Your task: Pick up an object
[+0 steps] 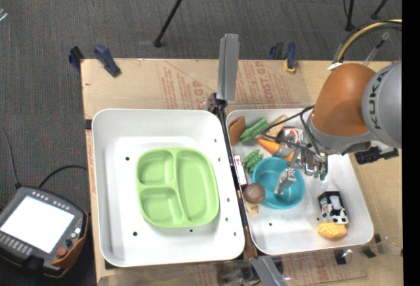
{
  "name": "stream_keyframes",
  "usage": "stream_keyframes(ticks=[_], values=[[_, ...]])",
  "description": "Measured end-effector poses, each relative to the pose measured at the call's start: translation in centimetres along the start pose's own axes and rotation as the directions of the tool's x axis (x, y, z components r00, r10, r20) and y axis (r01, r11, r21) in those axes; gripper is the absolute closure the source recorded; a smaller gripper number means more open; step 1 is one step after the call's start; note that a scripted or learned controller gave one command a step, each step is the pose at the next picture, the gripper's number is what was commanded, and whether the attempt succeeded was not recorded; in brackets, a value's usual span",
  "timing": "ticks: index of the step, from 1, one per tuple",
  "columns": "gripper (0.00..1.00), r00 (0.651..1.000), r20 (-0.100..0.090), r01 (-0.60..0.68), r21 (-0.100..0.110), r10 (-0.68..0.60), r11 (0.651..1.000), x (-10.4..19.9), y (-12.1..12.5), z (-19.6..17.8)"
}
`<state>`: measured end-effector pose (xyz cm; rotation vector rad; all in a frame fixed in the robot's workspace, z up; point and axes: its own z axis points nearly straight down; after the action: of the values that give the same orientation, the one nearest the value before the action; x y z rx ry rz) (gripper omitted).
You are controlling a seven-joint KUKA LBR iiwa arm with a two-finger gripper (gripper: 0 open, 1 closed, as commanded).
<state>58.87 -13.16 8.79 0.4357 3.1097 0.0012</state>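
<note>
My gripper [287, 181] hangs low over the blue bowl [270, 194] in the right bin [357, 194], reaching down into the bowl's right half. A brown ball [254, 193] rests against the bowl's left side. Behind the bowl lie an orange carrot [268, 145], a green pod [254, 128], a small dark green piece [252, 160] and a brown block [236, 128]. At the bin's front right sit a black-and-white carton [331, 206] and a yellow-orange lump [331, 231]. No object shows in the gripper.
The left bin [105, 147] holds a light green divided plate [177, 186]. A grey post [228, 68] rises at the back between the bins. Blue clamps [105, 58] grip the bench's rear edge. A tablet [39, 225] lies at the lower left, off the bench.
</note>
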Motion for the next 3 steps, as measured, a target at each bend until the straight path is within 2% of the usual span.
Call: stream_keyframes(ticks=[1,2,3], values=[[0.0,0.997,0.001,0.08,-0.001,-0.08,0.997,-2.4,4.4,0.0],[0.0,1.0,-0.004,0.018,0.0,-0.018,1.0,4.6,1.1,0.1],[0.0,0.996,-0.001,0.09,0.0,-0.09,0.996,3.3,4.1,0.1]])
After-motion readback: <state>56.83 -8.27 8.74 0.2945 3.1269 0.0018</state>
